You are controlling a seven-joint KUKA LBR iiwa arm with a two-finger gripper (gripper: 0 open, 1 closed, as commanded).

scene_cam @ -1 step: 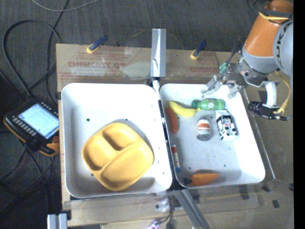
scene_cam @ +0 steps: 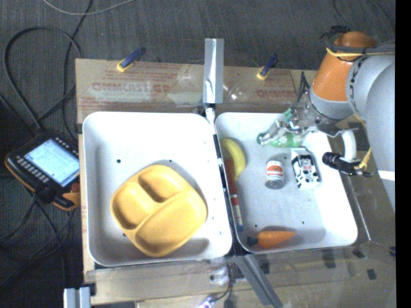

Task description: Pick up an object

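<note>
Dark carpet surrounds the desk (scene_cam: pixel 96 82), where the right bin (scene_cam: pixel 340 230) holds a banana (scene_cam: pixel 235 156), small can (scene_cam: pixel 274 174), carrot (scene_cam: pixel 276 237) and black-and-white item (scene_cam: pixel 306 171), while the end effector (scene_cam: pixel 282 132) hangs over its far edge, grip state impossible to tell.

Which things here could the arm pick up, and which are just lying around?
Pickable:
yellow tray
banana
small can
carrot
white box
marker

Lying about:
handheld controller
blue clamps
cables
</note>
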